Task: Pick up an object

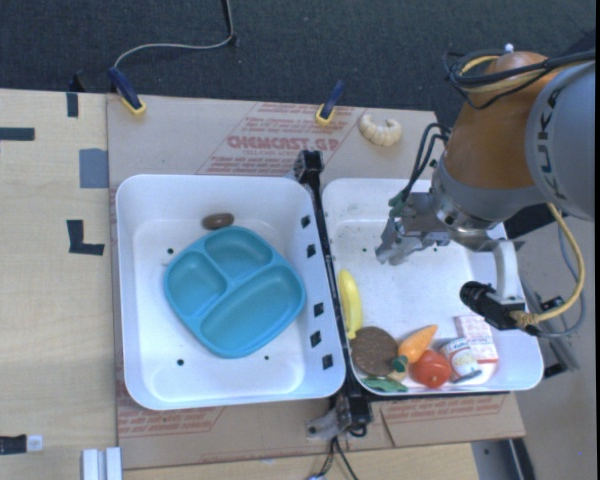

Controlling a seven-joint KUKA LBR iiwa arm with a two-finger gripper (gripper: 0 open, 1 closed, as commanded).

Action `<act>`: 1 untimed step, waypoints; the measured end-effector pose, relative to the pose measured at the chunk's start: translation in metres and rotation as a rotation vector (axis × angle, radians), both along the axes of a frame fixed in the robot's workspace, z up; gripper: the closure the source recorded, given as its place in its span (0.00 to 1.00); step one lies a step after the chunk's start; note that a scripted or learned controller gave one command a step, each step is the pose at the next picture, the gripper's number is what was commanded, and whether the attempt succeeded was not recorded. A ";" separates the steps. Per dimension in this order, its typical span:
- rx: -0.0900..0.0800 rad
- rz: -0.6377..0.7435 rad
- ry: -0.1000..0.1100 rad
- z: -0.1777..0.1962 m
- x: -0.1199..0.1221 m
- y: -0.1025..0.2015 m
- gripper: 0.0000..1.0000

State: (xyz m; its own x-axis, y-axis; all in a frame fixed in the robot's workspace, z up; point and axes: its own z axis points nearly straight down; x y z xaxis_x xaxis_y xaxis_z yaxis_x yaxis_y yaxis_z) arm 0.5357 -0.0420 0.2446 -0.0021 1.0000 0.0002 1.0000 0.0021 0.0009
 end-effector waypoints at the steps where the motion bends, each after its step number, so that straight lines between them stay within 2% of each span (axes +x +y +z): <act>1: 0.000 0.000 0.004 -0.035 0.009 0.050 1.00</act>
